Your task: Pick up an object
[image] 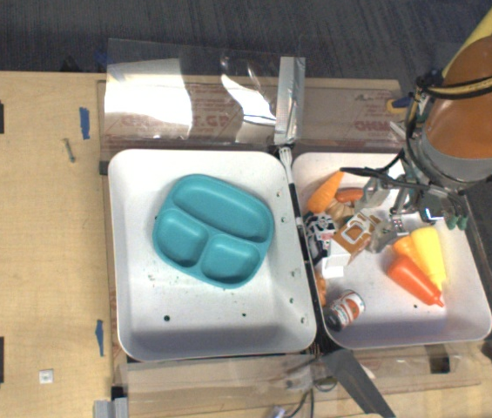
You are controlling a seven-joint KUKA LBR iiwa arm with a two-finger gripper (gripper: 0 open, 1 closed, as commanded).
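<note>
Likely target: orange-and-yellow cone-shaped toy (pixel 420 264), seen in right bin (pixel 472 320), just beside gripper (pixel 391 220). Light, rigid, smooth plastic judged; narrow orange end suggested as hold. Jaws' spread cannot be told.

We see a scene evenly and fairly brightly lit from above, with soft, short shadows under the bin rims. Strong glare falls on the clear plastic sheet (pixel 193 103) behind the bins, where white reflections wash out the print beneath. The left bin (pixel 141 312) is bright but keeps its detail, and the teal tray (pixel 213 229) shows only a mild sheen. The picture is slightly soft and grainy overall; the orange band (pixel 476 94) near the top right looks blurred, being closest to the lens.
</note>
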